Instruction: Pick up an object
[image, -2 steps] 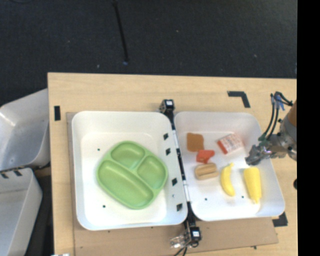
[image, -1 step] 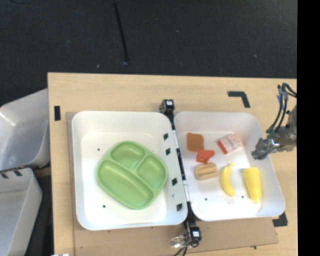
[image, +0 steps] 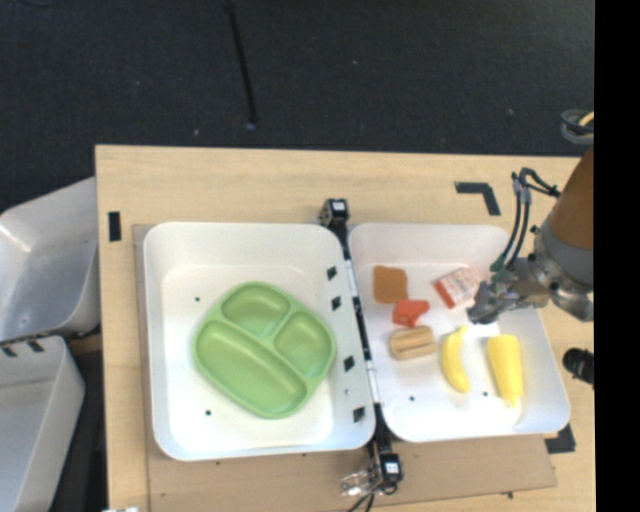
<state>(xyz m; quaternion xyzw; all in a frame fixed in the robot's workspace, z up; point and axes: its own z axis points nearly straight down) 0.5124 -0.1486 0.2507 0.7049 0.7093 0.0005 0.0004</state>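
The right bin (image: 420, 415) holds several toy foods: a brown toast slice (image: 390, 283), a red piece (image: 410, 312), a hot dog bun (image: 411, 342), a banana (image: 455, 360), a yellow corn cob (image: 505, 366) and a red-and-white packet (image: 456, 287). My gripper (image: 487, 305) hangs low over the bin's right side, just right of the packet and above the banana and corn. Nothing shows between its fingers.
The left bin (image: 170, 420) carries a green divided plate (image: 264, 348). A metal divider with clamps (image: 352, 330) runs between the bins. The arm's orange band and cables (image: 560, 225) come in from the right, over the wooden bench (image: 250, 185).
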